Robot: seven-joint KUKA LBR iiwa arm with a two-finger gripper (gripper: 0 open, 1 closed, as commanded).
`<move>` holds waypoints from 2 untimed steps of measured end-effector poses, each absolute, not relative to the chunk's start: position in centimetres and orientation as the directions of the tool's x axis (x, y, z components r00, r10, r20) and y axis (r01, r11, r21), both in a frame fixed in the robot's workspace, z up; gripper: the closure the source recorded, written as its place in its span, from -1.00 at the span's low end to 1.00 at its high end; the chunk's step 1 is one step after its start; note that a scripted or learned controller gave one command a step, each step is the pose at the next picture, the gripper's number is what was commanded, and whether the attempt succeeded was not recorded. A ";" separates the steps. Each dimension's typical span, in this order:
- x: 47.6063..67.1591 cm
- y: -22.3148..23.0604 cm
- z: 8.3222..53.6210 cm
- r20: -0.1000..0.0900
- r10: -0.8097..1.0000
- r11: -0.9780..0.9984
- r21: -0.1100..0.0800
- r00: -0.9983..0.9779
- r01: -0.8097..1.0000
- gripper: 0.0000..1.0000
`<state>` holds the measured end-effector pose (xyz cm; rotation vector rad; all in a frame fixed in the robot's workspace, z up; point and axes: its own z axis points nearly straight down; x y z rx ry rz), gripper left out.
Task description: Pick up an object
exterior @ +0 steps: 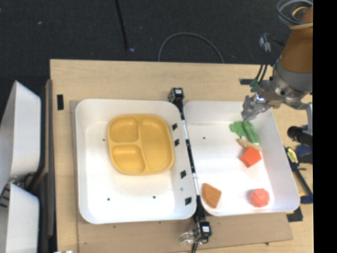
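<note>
Nearest the camera, along the lower edge of the right bin (279, 141), lie a brown wedge-shaped piece (211, 194) and a pinkish-red rounded piece (259, 197), with an orange block (251, 156) a little above them. Likeliest target, judging from where the arm is, is the green object (245, 130) in the upper right part of that bin, just above the orange block. Its long axis runs on a diagonal, from upper left down to lower right, with the broader end toward the upper left; a small tan piece (244, 143) lies against its lower end. Right above its upper end hovers the gripper (253, 108), at the tip of the grey arm with its orange band (298, 49) entering from the upper right of the frame. How far apart the jaws stand cannot be told at this size, and nothing can be made out between them. This looks like the approach step, with nothing lifted yet. Next the gripper would need to come down over the middle of the green object, closing across its narrow width and not along its length, clear of the tan piece and the orange block. Left of all this, the left bin (89, 194) holds a yellow divided plate (141, 144).
</note>
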<state>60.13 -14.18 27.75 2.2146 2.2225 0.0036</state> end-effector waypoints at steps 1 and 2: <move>58.3 -8.7 28.1 0.001 1.000 0.007 0.002 -0.007 1.000 1.00; 56.9 -4.0 28.5 0.001 1.000 0.007 0.001 -0.007 1.000 1.00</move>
